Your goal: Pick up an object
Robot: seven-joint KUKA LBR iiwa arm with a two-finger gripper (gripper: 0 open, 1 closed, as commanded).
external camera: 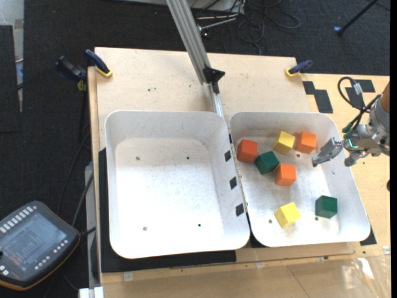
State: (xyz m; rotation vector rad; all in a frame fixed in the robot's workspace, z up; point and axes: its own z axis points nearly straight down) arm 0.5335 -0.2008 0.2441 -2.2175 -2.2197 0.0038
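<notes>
The right bin (260, 124) holds several cubes. Three are orange: one (247, 149) near the divider, one (305, 141) at the back right, one (285, 174) in the middle. Two are yellow, the first (285, 141) at the back and the second (287, 214) near the front. A green cube (267, 162) sits between the orange ones, and another green cube (326, 206) lies at the front right. My gripper (338, 155) hangs over the bin's right rim, open, with nothing between its fingers. Its left finger (324, 154) points toward the back-right orange cube, a little apart from it.
The left bin (167, 185) lies beside the right one. A slanted metal pole (189, 30) ends at the bins' back junction. Clamps (99, 64) (298, 68) grip the bench's far corners. A teach pendant (31, 244) rests on the floor at the lower left.
</notes>
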